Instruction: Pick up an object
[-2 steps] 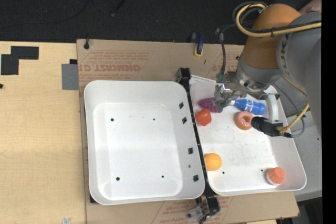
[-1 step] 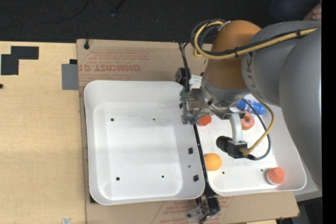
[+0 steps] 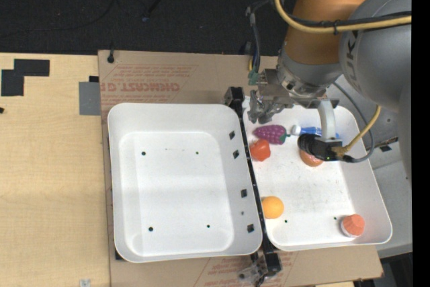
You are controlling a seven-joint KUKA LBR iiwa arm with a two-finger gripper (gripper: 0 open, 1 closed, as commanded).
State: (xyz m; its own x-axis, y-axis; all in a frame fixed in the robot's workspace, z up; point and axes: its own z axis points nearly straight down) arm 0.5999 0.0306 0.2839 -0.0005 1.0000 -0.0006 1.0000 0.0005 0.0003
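Nearest the camera, at the front right corner of the right shallow white plastic bin (image 3: pixel 376 212), sits a small round orange-and-white object (image 3: pixel 351 225) that looks like a capped toy piece. Further left along the same bin's front area, close to the divider between the bins, lies a round yellow-orange ball (image 3: pixel 272 207). Behind it, also near the divider, rests a small red-orange rounded object (image 3: pixel 261 150), and just behind and to the right of that is a purple bunch-of-grapes toy (image 3: pixel 271 133) (its knobbly surface is plain to see). A blue-and-white tube-like item (image 3: pixel 306 131) lies just right of the grapes, and an orange round object (image 3: pixel 310 158) sits in front of it, partly covered by a black cable fitting. The jaws (image 3: pixel 265 109) of the grey arm hang over the back left part of the right bin, just above and behind the grapes; I cannot tell how far apart they stand, and nothing is visibly gripped between them. The left shallow white plastic bin (image 3: pixel 127 144) lies beside it on brown cardboard (image 3: pixel 175 80), which covers the pale wooden bench (image 3: pixel 47 171).
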